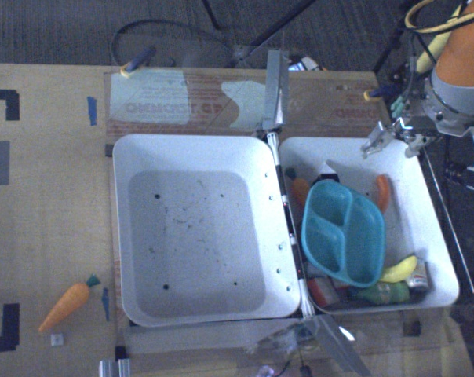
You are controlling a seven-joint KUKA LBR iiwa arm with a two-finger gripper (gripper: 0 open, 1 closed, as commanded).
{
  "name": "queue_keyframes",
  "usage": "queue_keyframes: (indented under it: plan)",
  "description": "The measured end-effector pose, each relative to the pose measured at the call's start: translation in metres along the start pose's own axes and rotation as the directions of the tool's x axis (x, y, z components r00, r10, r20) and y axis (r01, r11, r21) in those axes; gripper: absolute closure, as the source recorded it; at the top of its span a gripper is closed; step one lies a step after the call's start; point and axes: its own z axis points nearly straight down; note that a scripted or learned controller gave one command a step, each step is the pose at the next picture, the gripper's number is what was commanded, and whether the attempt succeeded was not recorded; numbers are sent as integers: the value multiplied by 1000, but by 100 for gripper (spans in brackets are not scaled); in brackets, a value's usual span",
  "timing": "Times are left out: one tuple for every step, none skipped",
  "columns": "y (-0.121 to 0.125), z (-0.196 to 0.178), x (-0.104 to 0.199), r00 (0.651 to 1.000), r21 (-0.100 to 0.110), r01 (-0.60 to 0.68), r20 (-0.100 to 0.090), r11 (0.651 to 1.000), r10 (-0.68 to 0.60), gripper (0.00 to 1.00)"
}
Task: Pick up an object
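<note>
1. The arm [461, 61], grey with an orange band, entered at about two o'clock and hung over the far right corner of the right bin [441, 234].
2. The gripper [394, 137] sat above that bin's far rim; whether it was released or clenched could not be told, and nothing showed within it.
3. A teal divided tray [344, 232] lay tilted in the middle of the right bin, resting on the other items.
4. At the tray's five o'clock lay a yellow banana [401, 270], with a green object [382, 292] just beside it toward six o'clock.
5. A red item [322, 290] peeked out at the tray's seven o'clock.
6. An orange piece [383, 192] lay at the tray's one o'clock, another orange piece [300, 191] at eleven o'clock.
7. The left bin [135, 210] stood at nine o'clock from the right one, the two touching along a shared edge.
8. A toy carrot [64, 305] lay on the bench [41, 210] at about eight o'clock, outside the left bin.
</note>
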Motion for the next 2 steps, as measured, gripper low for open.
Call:
queue_keyframes:
  plan:
    - [0, 0, 0, 1000, 0, 0, 0, 1000, 0, 0]
    - [-6, 107, 49, 999, -15, -39, 2, 999, 39, 0]
